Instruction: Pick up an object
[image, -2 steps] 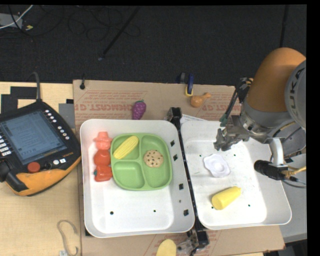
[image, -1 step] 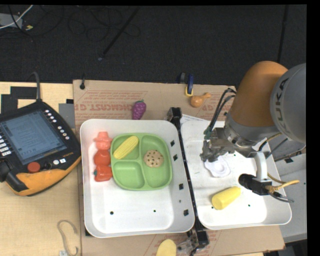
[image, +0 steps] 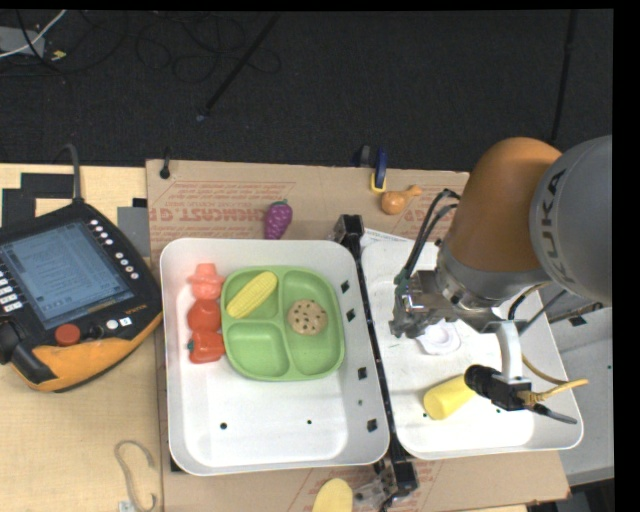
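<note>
gripper (image: 418, 322) low in right bin (image: 480, 432), center-right of frame, open or closed can't tell; white object (image: 440, 343) just beside it, yellow cylinder (image: 447, 398) lower down

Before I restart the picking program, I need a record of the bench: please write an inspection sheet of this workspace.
Surface: left white bin and right white bin, side by side on cardboard.
Job's things: left bin holds a green divided plastic plate bearing a yellow toy corn cob and a round biscuit, a red and pink toy figure beside it; right bin holds a yellow cylinder and a small white object.
Clutter: purple toy grape bunch and orange pear-shaped toy behind the bins; yellow rounded thing in front.
Gripper: over the right bin, by the small white object.
Cables: cables on the dark floor behind.
Surroundings: screen-faced control pendant left of the bins.
</note>
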